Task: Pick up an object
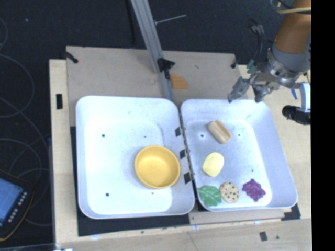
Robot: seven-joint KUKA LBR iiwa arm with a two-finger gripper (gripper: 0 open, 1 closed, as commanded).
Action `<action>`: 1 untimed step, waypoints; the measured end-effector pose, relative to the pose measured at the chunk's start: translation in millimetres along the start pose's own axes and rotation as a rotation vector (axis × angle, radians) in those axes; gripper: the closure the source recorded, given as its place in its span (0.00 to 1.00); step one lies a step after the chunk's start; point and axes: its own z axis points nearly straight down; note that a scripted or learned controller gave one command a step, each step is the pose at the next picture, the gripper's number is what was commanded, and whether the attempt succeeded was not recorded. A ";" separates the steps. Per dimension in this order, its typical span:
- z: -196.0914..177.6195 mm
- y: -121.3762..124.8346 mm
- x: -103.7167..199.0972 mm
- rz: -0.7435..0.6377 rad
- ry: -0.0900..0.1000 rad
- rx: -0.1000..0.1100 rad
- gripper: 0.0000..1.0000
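Observation:
My gripper [245,94] hangs above the far rim of the right bin [272,140], open, with nothing between its fingers. Inside that bin lie a tan bread roll [219,131], a pale yellow lump [213,164], a green leafy piece [210,194], a round cookie [229,192] and a purple grape bunch [254,189]. The roll is the closest of these to the gripper, below and to its left. A yellow bowl [156,167] sits in the left bin [99,140] near its right side.
A grey metal post [149,33] slants up from between the bins at the back. An orange patch [178,81] lies on the bench behind the bins. A tablet [10,203] lies off the bench at lower left.

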 end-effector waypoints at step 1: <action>-0.1 -0.1 -0.4 0.000 -0.001 0.000 0.00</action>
